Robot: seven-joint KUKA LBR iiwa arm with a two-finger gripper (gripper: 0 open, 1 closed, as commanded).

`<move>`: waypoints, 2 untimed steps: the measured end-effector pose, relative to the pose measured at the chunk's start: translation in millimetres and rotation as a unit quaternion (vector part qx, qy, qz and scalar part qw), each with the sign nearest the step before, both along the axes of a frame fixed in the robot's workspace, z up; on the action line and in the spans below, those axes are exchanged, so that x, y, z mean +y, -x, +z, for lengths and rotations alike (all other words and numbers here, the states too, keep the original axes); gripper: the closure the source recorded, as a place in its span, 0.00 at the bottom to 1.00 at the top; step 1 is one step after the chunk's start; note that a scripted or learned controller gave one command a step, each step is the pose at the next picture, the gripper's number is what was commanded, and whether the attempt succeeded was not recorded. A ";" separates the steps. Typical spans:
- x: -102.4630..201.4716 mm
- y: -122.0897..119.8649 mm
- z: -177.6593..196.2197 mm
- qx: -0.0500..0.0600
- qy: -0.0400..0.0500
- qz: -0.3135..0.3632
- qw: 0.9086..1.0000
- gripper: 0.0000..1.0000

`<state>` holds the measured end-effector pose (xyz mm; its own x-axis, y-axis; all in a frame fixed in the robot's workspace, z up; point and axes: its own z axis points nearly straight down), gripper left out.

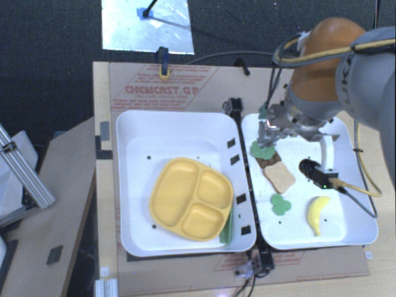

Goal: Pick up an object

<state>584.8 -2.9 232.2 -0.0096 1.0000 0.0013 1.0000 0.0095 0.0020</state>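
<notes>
My gripper [268,136] hangs low over the upper left of the right bin [362,228]. Directly under its tip lies a green leaf-shaped piece [258,148], overlapping a dark brown piece [270,161]; I cannot tell whether the gripper touches them. A tan slice like toast [279,177] sits just below those. Further toward the front lie a small green clover-shaped piece [281,204] and a yellow banana [318,213].
The left bin [133,147] holds a yellow divided plate [192,198] with a green thing [226,228] poking out from under its right edge. A black-clipped divider [242,166] separates the bins. The grey and orange arm [334,60] covers the right bin's back.
</notes>
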 end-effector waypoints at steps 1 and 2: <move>52.0 -15.0 9.0 -0.001 -0.001 0.000 1.000 1.00; 106.9 -34.0 -4.0 -0.001 0.000 0.000 1.000 1.00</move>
<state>618.8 104.0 228.1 -0.0092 1.0000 0.0011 1.0000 0.0092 0.0032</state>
